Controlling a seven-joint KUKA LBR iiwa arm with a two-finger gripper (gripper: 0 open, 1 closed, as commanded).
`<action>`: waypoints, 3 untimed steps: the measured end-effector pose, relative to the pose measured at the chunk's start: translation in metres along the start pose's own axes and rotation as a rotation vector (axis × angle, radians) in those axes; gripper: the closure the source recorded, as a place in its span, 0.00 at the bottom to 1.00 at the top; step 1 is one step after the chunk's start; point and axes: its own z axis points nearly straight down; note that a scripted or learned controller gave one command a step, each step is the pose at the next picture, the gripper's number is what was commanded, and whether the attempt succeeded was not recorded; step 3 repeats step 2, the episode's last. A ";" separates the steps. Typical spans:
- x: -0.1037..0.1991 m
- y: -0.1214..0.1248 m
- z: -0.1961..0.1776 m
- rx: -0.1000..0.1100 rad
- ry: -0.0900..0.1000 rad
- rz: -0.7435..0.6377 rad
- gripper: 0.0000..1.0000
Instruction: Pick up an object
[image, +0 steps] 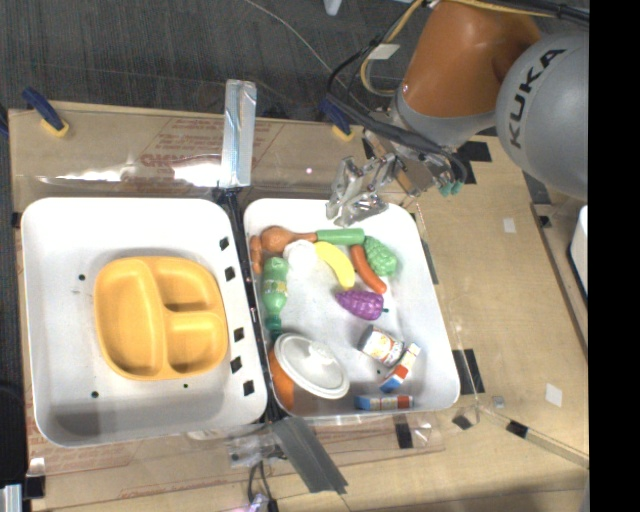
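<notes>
Right bin (432, 300) crowded: banana (338, 264), purple eggplant (360, 303), bowl (311, 366), all below fingers (352, 196). Fingers above bin's far rim, state unclear. Yellow tray (160, 316) far left.

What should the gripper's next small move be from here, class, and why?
Probably lower toward the toys just below it. The gripper hangs at the far rim of the right bin with nothing visible between its fingers, and the banana and green cucumber lie closest beneath.
</notes>
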 end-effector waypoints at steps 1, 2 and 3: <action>-0.002 0.005 0.043 0.000 0.001 -0.156 1.00; -0.014 0.028 -0.008 0.004 -0.005 -0.021 1.00; -0.014 0.028 -0.008 0.004 -0.005 -0.021 1.00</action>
